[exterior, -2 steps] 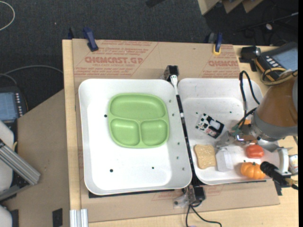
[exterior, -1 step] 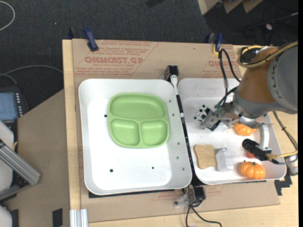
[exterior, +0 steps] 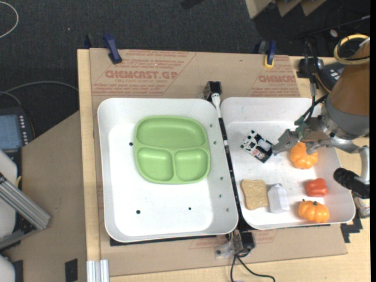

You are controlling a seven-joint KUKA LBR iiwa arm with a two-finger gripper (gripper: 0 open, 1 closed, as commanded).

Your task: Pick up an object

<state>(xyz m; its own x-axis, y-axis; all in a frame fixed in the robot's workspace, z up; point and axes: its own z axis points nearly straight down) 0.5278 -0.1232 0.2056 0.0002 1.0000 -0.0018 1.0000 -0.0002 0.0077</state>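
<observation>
Left bin (exterior: 117, 175): green three-compartment tray (exterior: 172, 148) lying flat toward its upper half. Right bin (exterior: 247, 113): arm in from the right, low over the bin's right part. Gripper (exterior: 301, 138) just above an orange bell pepper (exterior: 304, 156); cannot tell how it stands. Lower row, left to right: bread slice (exterior: 254, 194), pale wrapped item (exterior: 277, 197), small pumpkin (exterior: 313, 211), with a red pepper (exterior: 316, 187) just above the pumpkin. Black-and-white toy (exterior: 256, 145) near the bin's middle, left of the gripper

Robotics lab; cardboard-covered worktop (exterior: 176, 69) held by blue clamps (exterior: 111, 47); two white bins (exterior: 117, 204) side by side; loose cables (exterior: 35, 90) across dark carpet (exterior: 147, 10); aluminium framing (exterior: 23, 204) at left.
</observation>
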